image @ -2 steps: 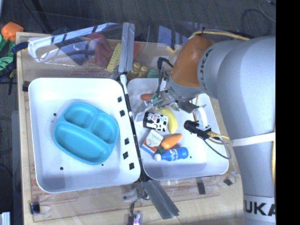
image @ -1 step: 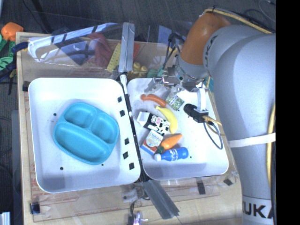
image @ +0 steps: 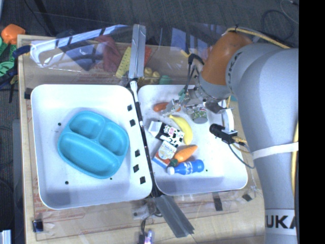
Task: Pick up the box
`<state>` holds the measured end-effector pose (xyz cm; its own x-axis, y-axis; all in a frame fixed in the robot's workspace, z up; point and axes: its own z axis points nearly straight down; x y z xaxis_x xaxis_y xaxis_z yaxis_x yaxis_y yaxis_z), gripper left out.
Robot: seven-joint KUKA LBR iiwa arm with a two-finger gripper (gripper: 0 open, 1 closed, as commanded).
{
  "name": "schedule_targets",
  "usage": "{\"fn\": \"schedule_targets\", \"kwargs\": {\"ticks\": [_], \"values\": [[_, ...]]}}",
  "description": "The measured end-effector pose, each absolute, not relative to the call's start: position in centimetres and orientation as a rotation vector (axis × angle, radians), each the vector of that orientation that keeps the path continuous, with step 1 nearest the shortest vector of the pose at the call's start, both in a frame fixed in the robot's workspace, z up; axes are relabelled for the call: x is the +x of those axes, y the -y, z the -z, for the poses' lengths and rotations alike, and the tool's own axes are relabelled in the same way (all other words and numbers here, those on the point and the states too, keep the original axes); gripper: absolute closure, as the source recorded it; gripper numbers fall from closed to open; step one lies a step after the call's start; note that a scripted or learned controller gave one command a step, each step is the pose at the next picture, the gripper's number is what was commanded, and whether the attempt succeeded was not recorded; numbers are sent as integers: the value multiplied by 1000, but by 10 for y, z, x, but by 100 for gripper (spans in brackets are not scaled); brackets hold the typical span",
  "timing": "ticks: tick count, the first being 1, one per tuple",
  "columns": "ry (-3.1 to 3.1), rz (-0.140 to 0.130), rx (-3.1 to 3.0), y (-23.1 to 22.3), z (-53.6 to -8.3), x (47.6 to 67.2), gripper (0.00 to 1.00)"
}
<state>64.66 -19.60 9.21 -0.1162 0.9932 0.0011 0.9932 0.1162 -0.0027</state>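
A small box [image: 164,153] with a white top and orange and blue sides lies in the right bin [image: 223,174], near its left wall. A black-and-white cow-patterned carton [image: 171,132] lies just behind it. My gripper [image: 186,103] hangs low over the far part of the right bin, behind the banana [image: 184,128]. It is well apart from both the box and the carton. Metal parts and cables crowd the gripper's tip.
An orange carrot [image: 184,153] and a blue bottle [image: 187,167] lie against the box's right side. A red-orange piece [image: 160,106] and a round grey lid [image: 199,117] sit near the gripper. The left bin [image: 45,105] holds a blue divided plate [image: 94,144].
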Motion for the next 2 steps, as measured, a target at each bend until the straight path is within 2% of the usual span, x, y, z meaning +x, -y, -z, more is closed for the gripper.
{"fn": "schedule_targets", "kwargs": {"ticks": [1,2], "values": [[2460,1,-1960,207,-94,656,0],[2469,2,-1954,205,-105,657,100]]}}
